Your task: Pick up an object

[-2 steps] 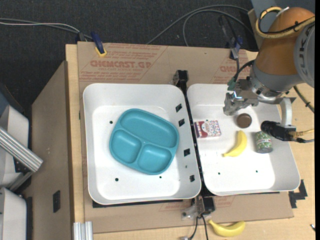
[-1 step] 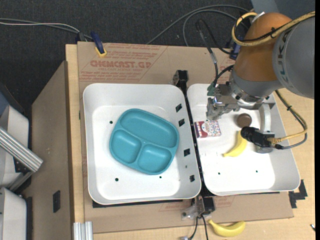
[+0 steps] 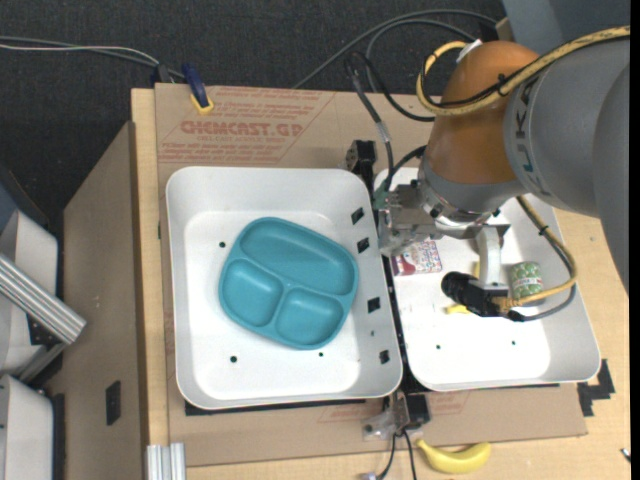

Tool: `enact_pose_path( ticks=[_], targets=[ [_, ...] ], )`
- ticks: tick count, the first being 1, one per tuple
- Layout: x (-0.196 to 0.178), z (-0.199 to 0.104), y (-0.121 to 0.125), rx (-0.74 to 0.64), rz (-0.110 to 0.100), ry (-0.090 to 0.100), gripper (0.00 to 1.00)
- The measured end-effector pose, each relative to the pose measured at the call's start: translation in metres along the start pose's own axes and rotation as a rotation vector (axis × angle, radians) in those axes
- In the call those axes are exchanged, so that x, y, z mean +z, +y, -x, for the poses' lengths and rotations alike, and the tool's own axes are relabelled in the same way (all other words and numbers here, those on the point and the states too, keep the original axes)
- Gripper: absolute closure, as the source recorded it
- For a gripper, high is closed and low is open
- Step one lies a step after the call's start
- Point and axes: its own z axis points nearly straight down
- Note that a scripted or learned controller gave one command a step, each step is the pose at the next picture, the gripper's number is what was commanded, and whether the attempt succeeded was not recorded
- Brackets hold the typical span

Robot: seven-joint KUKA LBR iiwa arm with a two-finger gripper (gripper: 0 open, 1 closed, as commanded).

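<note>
My gripper (image 3: 400, 234) hangs low over the left end of the right bin (image 3: 500, 363), close to the wall between the two bins. Right beneath and beside it lies a small flat packet with pink and red print (image 3: 423, 259). A small can with a green label (image 3: 525, 279) lies further right in the same bin. The wrist and the orange band hide the back part of that bin. A teal divided plate (image 3: 288, 281) lies flat in the middle of the left bin (image 3: 200, 368).
The bins sit on a cardboard sheet (image 3: 250, 118) with red print. A blue and yellow clamp (image 3: 198, 90) grips its back edge. A yellow banana-like thing (image 3: 455, 456) lies in front of the bins, outside them. Cables loop behind the arm.
</note>
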Motion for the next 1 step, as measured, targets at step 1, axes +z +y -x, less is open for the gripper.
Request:
enact_pose_path(
  ticks=[1],
  targets=[
    [-0.0016,-0.0603,-0.0147,-0.001,0.0,0.0,1.0]
  ],
)
